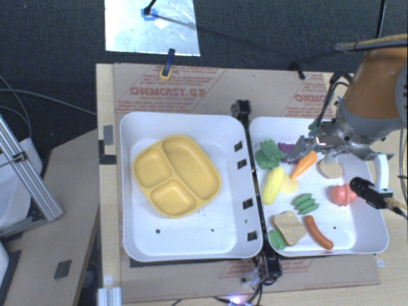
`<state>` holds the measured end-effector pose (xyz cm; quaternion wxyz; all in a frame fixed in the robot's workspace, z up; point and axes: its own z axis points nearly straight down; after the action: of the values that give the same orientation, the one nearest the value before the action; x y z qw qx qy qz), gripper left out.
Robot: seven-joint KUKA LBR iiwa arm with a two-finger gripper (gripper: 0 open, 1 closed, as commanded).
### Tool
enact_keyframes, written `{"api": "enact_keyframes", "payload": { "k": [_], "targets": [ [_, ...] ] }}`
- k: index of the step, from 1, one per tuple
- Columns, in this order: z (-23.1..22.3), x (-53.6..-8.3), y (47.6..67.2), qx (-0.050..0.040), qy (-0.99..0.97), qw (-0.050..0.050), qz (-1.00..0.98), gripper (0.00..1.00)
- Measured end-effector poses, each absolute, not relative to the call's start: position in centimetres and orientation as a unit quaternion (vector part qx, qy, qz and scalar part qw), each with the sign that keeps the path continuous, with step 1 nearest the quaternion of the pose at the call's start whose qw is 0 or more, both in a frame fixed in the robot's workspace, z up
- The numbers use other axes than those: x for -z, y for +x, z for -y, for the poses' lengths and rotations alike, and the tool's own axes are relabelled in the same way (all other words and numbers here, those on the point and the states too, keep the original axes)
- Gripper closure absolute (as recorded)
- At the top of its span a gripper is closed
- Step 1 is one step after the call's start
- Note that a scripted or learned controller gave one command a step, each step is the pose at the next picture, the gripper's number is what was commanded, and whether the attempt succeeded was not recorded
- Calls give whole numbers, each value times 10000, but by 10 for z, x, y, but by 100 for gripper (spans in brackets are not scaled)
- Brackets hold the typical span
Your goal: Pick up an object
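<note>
The gripper (310,146) sits low over the right bin (376,234), at its far side, with the grey wrist and orange band rising behind it to the right. How far the fingers stand apart cannot be told: the wrist body and cabling mask them, and no object shows between them. No grasp can be claimed.

The likeliest target is the toy carrot (304,164), lying tilted just below the fingers and touching or nearly touching them. A purple toy piece (287,148) lies just to their left, with the green broccoli (268,153) beyond it. A pale round piece (330,169) lies just to the right of the carrot. Nearer the camera from the fingers lie the corn cob (274,183), green pea pods (305,203), a pink-red fruit (341,194), a bread slice (290,227) resting on a green leaf piece, and a sausage (317,232). The pieces lie loosely scattered, consistent with random placement for pick trials; the tight cluster by the fingers raises the risk of a nudge or a double contact.

The left bin (146,234), well apart from the fingers, holds a yellow divided plate (176,174). Both bins rest on a paper-covered board (191,88) on the bench, above dark carpet (51,30); a shiny sheet (153,18) lies beyond the board.
</note>
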<state>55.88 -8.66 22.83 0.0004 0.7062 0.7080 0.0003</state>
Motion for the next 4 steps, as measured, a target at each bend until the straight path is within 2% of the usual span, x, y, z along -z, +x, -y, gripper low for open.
{"api": "enact_keyframes", "payload": {
  "k": [1, 2, 3, 4],
  "targets": [
    [129, -124, 571, 20, 7077, -13, -7065, 0],
    [153, -82, 493, 17, 7084, -31, -7058, 0],
    [195, -85, 486, 1, 7077, 11, -7065, 0],
    [207, -107, 487, -4, 7069, 18, -7073, 0]
  ]
}}
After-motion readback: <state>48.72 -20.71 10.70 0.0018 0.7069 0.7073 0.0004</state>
